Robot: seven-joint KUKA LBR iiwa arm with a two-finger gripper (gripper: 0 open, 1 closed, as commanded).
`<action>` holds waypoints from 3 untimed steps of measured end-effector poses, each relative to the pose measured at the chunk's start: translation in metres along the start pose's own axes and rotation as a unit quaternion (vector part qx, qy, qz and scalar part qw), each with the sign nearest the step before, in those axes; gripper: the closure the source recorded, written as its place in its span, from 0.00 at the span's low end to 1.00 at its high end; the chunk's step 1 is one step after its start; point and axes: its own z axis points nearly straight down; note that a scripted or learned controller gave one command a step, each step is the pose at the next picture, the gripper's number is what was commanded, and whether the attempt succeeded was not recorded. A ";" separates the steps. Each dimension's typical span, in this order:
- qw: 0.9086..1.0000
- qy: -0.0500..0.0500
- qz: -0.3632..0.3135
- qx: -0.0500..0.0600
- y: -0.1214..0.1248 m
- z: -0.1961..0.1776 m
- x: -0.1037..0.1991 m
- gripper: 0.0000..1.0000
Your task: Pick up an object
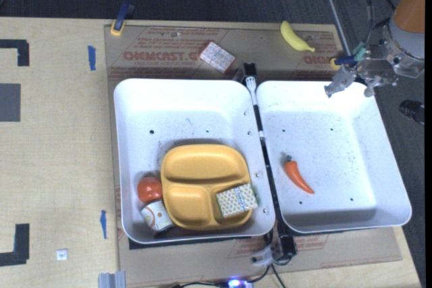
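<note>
The arm (412,10), grey with an orange band, is reaching in from the right and is hanging over the far right corner of the right bin (378,212). The gripper (351,82) is sitting above the bin's back rim. One grey finger (335,85) is pointing down toward the rim; how far the fingers are parted cannot be told from this angle, and nothing is showing between them.

The right bin is holding a toy carrot (297,175). It is short and orange, with a small green top at its far end, and is lying flat at a slant, its tip pointing toward the near right. It is resting near the bin's left wall, well apart from the gripper.

The left bin (135,104) is holding a yellow divided tray (199,172). A patterned packet (236,200) is lying in the tray's near right compartment. A red ball (150,189) and a small can (156,216) are sitting just beside the tray's left edge.

A toy banana (295,37) and a small patterned packet (216,56) are lying on the cardboard (155,50) behind the bins.
</note>
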 end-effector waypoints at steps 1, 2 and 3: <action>1.000 0.000 0.000 -0.002 -0.019 0.172 0.049 0.00; 1.000 0.000 0.001 -0.001 -0.076 0.172 0.019 0.00; 1.000 0.000 0.000 -0.001 -0.122 0.172 0.054 0.00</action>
